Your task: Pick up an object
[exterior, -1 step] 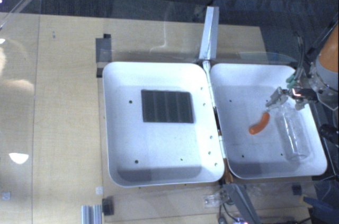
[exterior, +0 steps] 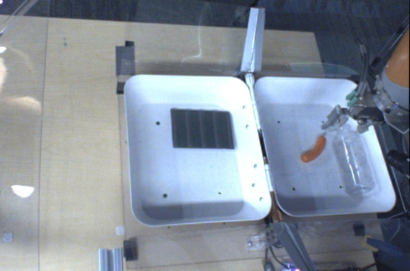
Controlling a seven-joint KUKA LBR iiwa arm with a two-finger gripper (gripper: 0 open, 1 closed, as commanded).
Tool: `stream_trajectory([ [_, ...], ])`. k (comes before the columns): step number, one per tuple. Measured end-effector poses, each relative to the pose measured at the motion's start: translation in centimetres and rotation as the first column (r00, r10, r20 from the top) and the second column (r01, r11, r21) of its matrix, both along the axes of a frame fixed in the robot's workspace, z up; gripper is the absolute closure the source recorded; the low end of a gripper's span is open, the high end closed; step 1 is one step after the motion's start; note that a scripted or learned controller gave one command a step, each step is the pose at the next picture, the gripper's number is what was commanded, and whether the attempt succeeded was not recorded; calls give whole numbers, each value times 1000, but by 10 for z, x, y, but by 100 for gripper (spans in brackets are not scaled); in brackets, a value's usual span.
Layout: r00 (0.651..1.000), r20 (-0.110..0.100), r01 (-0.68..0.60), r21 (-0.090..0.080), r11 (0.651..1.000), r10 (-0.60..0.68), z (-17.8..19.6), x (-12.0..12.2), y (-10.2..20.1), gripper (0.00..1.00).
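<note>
Grey gripper is seen at the far-right side of the right bin, w/ arm entering from the right. Finger opening can't be resolved; nothing is seen held. Orange sausage-shaped object lies just below-left of the gripper, apart from it, long axis running diag., upper-right to lower-left. Clear plastic bottle lies near, right of it, approx. beneath the gripper. Dark ribbed pad sits in the left bin, well apart.
</note>
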State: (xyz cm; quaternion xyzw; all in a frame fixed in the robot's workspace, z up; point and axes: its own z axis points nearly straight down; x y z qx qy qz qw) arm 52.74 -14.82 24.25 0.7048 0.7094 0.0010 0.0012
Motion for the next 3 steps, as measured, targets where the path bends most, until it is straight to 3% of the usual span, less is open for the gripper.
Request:
stream_trajectory([
  [1,994,-1,-113,0,994,113,-88,48,35,0],
  [2,989,12,-145,-6,989,145,-152,9,-10,0],
  [3,975,10,-223,-4,975,223,-153,89,10,0],
])
